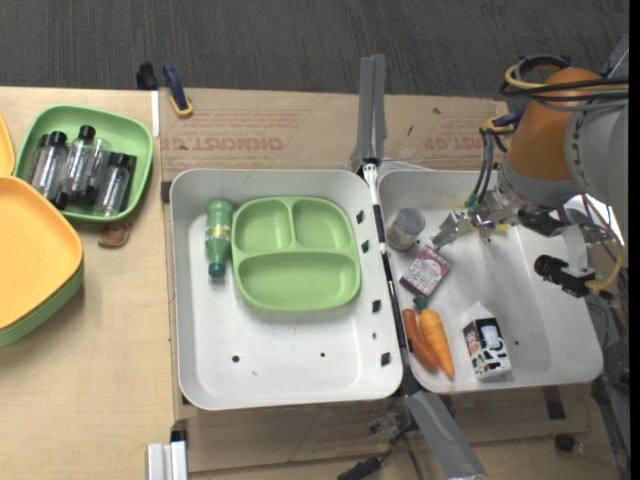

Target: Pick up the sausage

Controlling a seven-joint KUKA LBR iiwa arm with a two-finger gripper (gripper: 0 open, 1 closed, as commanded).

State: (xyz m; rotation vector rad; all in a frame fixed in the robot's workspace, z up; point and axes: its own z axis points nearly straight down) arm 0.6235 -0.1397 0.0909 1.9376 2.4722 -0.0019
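Note:
The sausage point(411, 334) is a short reddish-brown piece lying against the left wall of the right bin point(560, 368), near its front. It touches an orange carrot point(435, 341) on its right. My gripper point(452, 228) hangs over the back half of the right bin, between a grey can point(405, 228) and the arm's wrist. It is well behind the sausage and apart from it, with nothing seen in it.
A pink packet point(425, 270) lies between the gripper and the sausage. A small milk carton point(487, 349) stands right of the carrot. The left bin point(200, 368) holds a green divided plate point(296, 252) and a green bottle point(218, 236).

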